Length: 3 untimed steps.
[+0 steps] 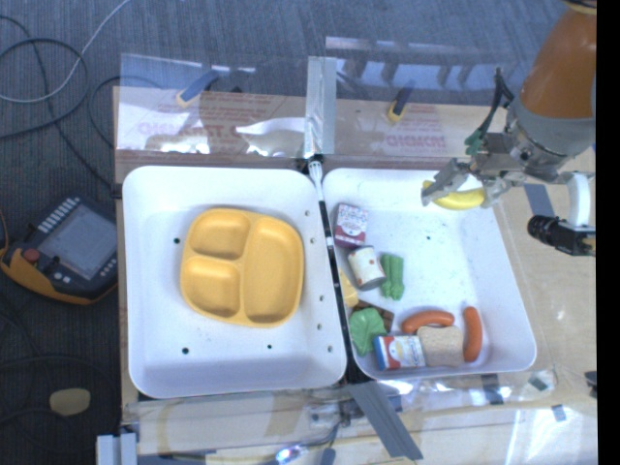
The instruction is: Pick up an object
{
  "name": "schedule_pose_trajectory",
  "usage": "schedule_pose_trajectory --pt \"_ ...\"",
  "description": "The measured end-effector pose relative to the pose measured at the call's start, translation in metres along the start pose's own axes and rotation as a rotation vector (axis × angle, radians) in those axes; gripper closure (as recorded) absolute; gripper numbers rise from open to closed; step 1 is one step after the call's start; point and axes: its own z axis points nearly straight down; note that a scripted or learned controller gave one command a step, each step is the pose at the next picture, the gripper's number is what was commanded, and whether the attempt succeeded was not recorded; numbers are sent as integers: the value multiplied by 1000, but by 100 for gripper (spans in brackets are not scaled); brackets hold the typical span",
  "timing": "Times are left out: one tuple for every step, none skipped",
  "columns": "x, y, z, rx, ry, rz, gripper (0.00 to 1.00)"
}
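Over the right bin's (504,260) far corner hangs the gripper (465,184), and there's a banana (459,199) between its spread fingers, lifted at the rim. Below in that bin lie two sausages (427,320), a can (366,266), green pieces (392,275) and a carton (399,352). The left bin (145,279) carries a yellow tray (242,264).

Bench with two bins

The bench (145,129) bears a left white bin (145,260) and a right white bin (509,289), touching side by side.
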Motion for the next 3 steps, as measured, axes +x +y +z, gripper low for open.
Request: schedule_pose_trajectory --pt "-11 -80 107 2 1 53 0" --pt "-15 -41 178 -31 -11 -96 0" --pt "5 -6 178 -27 -8 -88 0"
